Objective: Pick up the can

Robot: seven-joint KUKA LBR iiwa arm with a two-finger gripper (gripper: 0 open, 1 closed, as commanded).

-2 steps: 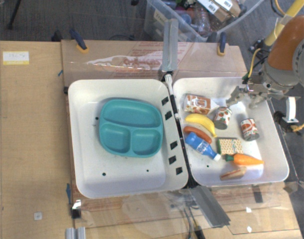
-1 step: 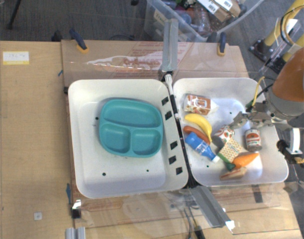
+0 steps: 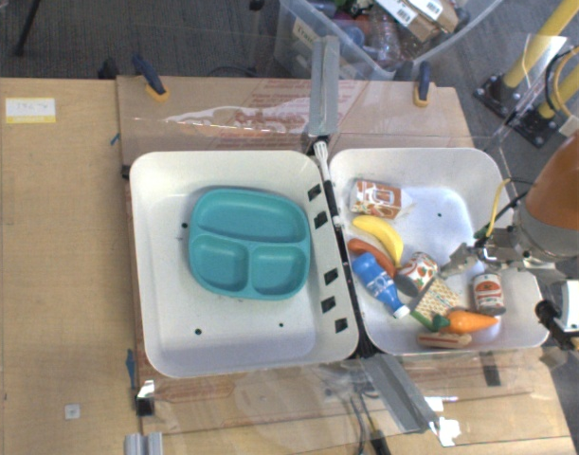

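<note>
Nearest the camera, along the right bin's [image 3: 516, 341] front edge, a carrot [image 3: 467, 321] lies across a flat brown item [image 3: 444, 339], with a patterned packet [image 3: 437, 299] just behind them. A small bottle with a white cap and red label [image 3: 487, 292] stands upright beside the carrot, near the bin's right wall. Slightly further in, a blue bottle [image 3: 379, 283] lies tilted close to the divider, a red piece [image 3: 368, 250] touching its upper end. The can [image 3: 418, 272], red and white, lies on its side between the blue bottle and the packet, roughly in the middle of the bin. A banana [image 3: 383, 235] sits just behind it, and a red-and-white packet [image 3: 377, 197] lies beyond the banana toward the far wall.

The end effector [image 3: 475, 250] hangs over the right part of this bin, to the right of the can and apart from it; whether its fingers are spread or closed I cannot tell. Nothing is seen between them.

The left bin [image 3: 156, 339] holds a teal divided tray [image 3: 249, 243]. Beyond the counter [image 3: 52, 254], a clear tub [image 3: 308, 22] of mixed items stands on the floor.
</note>
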